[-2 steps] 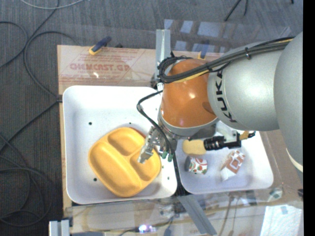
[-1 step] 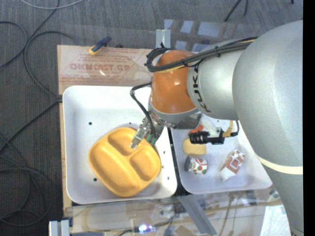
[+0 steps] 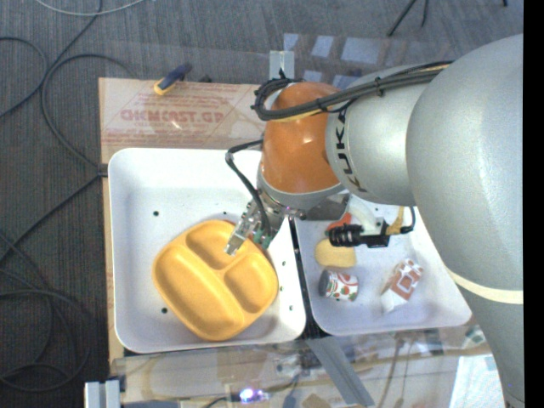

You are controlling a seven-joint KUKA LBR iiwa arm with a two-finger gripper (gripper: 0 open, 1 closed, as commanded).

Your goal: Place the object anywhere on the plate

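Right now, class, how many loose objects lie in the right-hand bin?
3: a yellow rounded object near the left wall, a small patterned cup just below it, and a red-and-white carton further right. The arm may hide more.

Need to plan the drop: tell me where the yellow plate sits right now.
The yellow plate lies in the left bin, toward its lower right corner, with the claw over the plate's upper edge.

**Stuff you can't really make out here**

The arm (image 3: pixel 442 151) runs off the right edge and covers the back of the right bin (image 3: pixel 442 317). The tool (image 3: pixel 246 235) is small and blurry, no clue whether anything's in it. The yellow thing (image 3: pixel 333 255) is half tucked behind black cable.
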